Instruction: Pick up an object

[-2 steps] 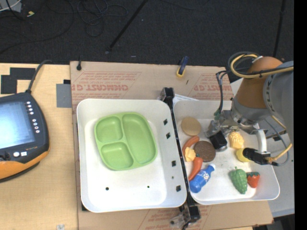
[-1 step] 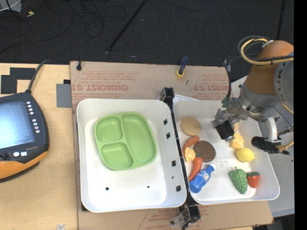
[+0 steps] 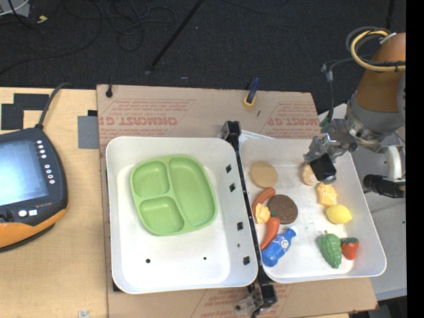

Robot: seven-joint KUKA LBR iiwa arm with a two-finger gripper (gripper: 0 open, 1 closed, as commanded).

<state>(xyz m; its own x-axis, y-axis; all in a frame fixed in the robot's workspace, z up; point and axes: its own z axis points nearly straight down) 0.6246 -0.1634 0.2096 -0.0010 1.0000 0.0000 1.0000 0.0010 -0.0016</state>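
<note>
My gripper (image 3: 323,166) hangs low over the upper right part of the right bin (image 3: 371,244), on the arm coming in from the right. A small tan piece (image 3: 308,173) lies right beside its left side, touching or nearly so. Just below it sit a yellow corn-like piece (image 3: 325,194) and a lemon (image 3: 338,214). Further left in the same bin lie a tan round biscuit (image 3: 264,175), a brown patty (image 3: 283,208), a red sausage (image 3: 264,196) and a carrot (image 3: 271,231). A blue bottle (image 3: 278,246), a green vegetable (image 3: 330,250) and a small red fruit (image 3: 350,247) lie near the front.
The left bin (image 3: 122,244) holds a green divided plate (image 3: 173,194). A black divider (image 3: 242,204) runs between the bins. A handheld control pendant (image 3: 26,184) rests on the bench at far left. Cables hang behind the bench.
</note>
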